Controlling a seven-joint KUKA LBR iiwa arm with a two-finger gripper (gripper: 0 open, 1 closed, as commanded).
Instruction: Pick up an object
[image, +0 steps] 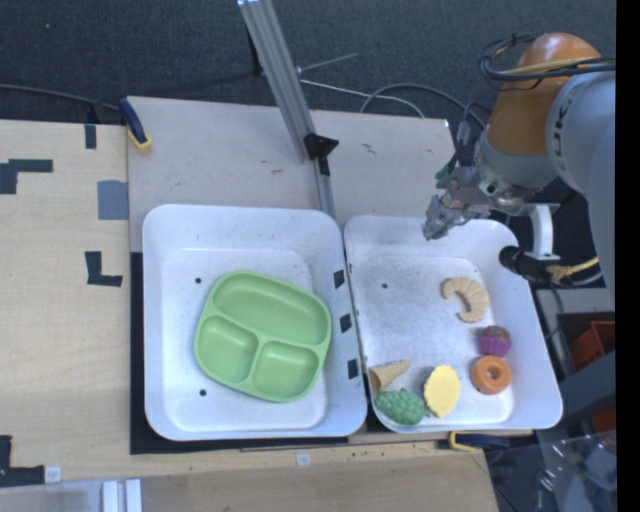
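Right bin (400, 250) under tool (436, 228), its fingers indistinct.

Two bins stand side by side on the surface (230, 150). In the left bin (160, 240) lies a tray (263, 335) with three compartments, near the middle. The right bin (400, 250) holds six small things: a croissant (466, 297) toward its right side, a plum (493, 341) below it, a donut (491, 374) just under the plum. Along the front edge lie a cone (389, 374), broccoli (401, 406) and a lemon (442, 390), close together. The gripper (436, 228) hangs over the far edge of the right bin.
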